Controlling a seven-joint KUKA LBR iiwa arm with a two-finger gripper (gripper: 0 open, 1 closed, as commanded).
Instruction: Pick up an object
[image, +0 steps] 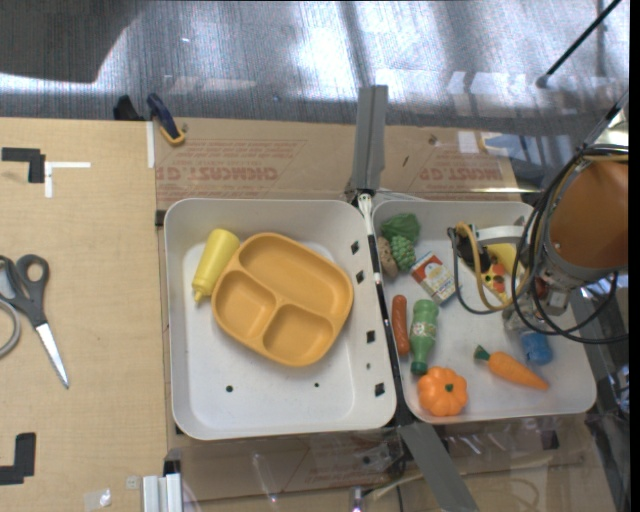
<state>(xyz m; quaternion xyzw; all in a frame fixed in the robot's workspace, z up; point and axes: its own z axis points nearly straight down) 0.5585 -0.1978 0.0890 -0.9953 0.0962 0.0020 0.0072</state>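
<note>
My gripper (522, 305) hangs over the right side of the right bin (560, 400), under the orange-banded wrist. Just below it lies a small blue object (537, 348), and beside that an orange carrot (514, 369). A yellow item (503, 262) sits right next to the gripper on its left, partly hidden by cables. Further left lie a red and white carton (433, 277), a green bottle (424, 335), a red sausage (400, 322), an orange pumpkin (443, 391) and a green broccoli (401, 232). Nothing shows in the gripper's hold.
The left bin (200, 400) holds a yellow divided plate (283, 297) and a yellow squeeze bottle (213, 261) at its upper left. Scissors (38, 310) lie on the bench at far left. The bins' shared wall (378, 320) runs down the middle.
</note>
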